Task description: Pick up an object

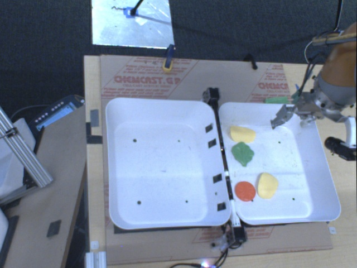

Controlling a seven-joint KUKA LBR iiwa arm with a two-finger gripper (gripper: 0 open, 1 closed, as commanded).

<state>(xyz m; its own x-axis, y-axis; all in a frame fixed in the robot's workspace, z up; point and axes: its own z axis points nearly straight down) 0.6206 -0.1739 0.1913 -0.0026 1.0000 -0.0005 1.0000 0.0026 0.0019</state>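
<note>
The fingers of the gripper (280, 119) hang over the back of the right bin (318, 166), but they are too small and blurred to tell whether they are spread or closed; nothing can be seen between them.

Four candidate objects lie in that bin's left half. A pale yellow piece (242, 133) sits nearest, at about eight o'clock from the gripper and apart from it. A green leafy-looking piece (242, 153) lies just below it, at six o'clock from the yellow one. Nearer the front, an orange-red round piece (245, 191) sits just beside a second yellow piece (267, 185), the two close to touching.

The likely trouble: the objects look small and smooth, so closing fingers could push one aside rather than trap it. The front pair sit so close that a descent there might catch both or wedge between them. The yellow and green pieces lie near the divider wall, which could block a finger.

The left bin (162, 161) adjoins at nine o'clock. Both bins rest on a brown board (184, 77) over dark carpet (44, 38). A shiny sheet (131, 15) lies on the carpet at twelve o'clock.
</note>
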